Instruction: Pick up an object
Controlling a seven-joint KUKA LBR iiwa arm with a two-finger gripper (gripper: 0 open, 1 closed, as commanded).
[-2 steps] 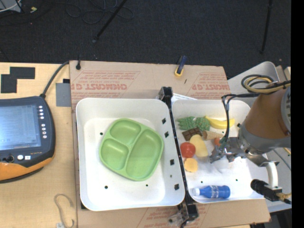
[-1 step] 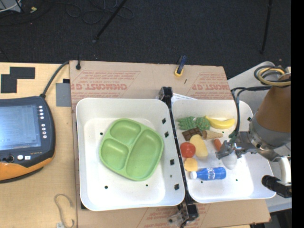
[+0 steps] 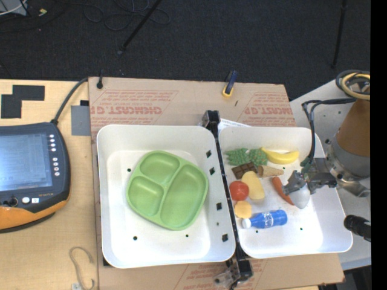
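The right bin [image 3: 326, 237] holds several small items: a banana [image 3: 282, 156], a green leafy piece [image 3: 247, 156], a brown block [image 3: 247, 170], a red tomato [image 3: 239, 190], a yellow piece [image 3: 254, 186], a small yellow ball [image 3: 242, 209], a blue bottle [image 3: 266, 219] and an orange carrot-like piece [image 3: 280, 190]. My gripper [image 3: 298, 188] hangs low at the right side of that bin, right next to the orange piece. Whether anything sits between its fingers is hidden by the wrist.
The left bin [image 3: 115, 222] holds a green divided plate [image 3: 167, 189]. A black divider clip [image 3: 211, 121] sits between the bins. A tablet-like pendant [image 3: 30, 165] lies on the bench at the far left. The arm's orange band [image 3: 357, 125] rises at the right.
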